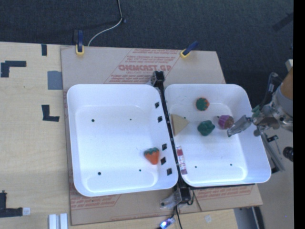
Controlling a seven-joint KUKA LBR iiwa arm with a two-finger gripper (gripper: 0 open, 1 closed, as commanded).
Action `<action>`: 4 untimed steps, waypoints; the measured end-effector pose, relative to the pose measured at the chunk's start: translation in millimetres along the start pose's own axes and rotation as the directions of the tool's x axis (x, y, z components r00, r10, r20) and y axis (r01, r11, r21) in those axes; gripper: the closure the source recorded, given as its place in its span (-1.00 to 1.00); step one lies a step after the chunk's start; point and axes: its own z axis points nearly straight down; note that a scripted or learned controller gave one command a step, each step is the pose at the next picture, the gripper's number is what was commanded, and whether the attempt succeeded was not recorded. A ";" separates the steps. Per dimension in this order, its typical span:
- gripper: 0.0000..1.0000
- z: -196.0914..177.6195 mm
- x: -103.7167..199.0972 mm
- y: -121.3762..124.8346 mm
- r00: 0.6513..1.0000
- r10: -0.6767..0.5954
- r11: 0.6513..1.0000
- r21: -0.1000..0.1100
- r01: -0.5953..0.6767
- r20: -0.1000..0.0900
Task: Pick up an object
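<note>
The right bin (248, 173) holds several small objects: a green and orange ball-like piece (202, 104), a dark green lump (206, 127), a purple piece (225, 121) and a tan wedge (178, 123) near the divider. An orange strawberry-like toy with a green top (152, 155) lies in the left bin (76, 142). My gripper (237, 127) reaches in from the right, its grey finger low over the right bin just right of the purple piece. Nothing shows between the fingers.
A red and white label strip (180, 159) lies by the bins' shared wall. Black clips (157, 78) run along that divider. The bins rest on a cardboard sheet (143, 66) held by two clamps. A cable (107, 30) trails at the back.
</note>
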 end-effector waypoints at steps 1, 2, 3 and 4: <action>-1.00 -156.3 -12.8 65.9 1.000 -0.003 1.000 -0.021 0.003 0.009; -1.00 -280.4 59.8 54.0 1.000 -0.008 1.000 -0.018 0.008 0.002; -1.00 -301.0 111.0 112.5 1.000 -0.007 1.000 -0.006 0.007 0.001; -1.00 -303.2 158.7 161.3 1.000 -0.006 1.000 -0.001 0.006 0.000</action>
